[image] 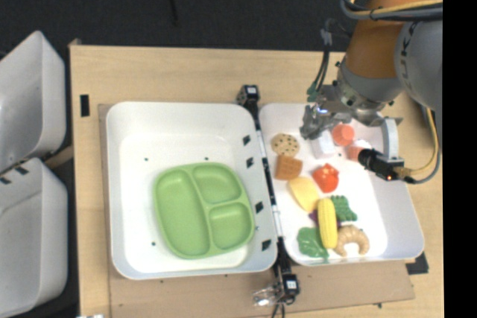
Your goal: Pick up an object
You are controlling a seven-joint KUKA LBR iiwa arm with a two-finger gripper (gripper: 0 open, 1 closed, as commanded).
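My gripper (319,123) hangs low over the back of the right bin (399,223), beneath the orange-banded wrist (376,33). Just to its right lies a small orange-red round piece (343,134), close beside it. In front of the gripper are a round cookie (284,143), an orange-brown block (288,167), a red pepper (326,177) and a pale yellow piece (303,192). Nearer the front lie a corn cob (326,222), a purple and green piece (343,208), a green leafy piece (310,243) and a tan croissant (352,238).
The left bin (130,138) holds a green divided plate (203,210). A white bracket (390,136) and a black part with a red light (375,161) hang from the arm over the right bin. Cables trail at the right.
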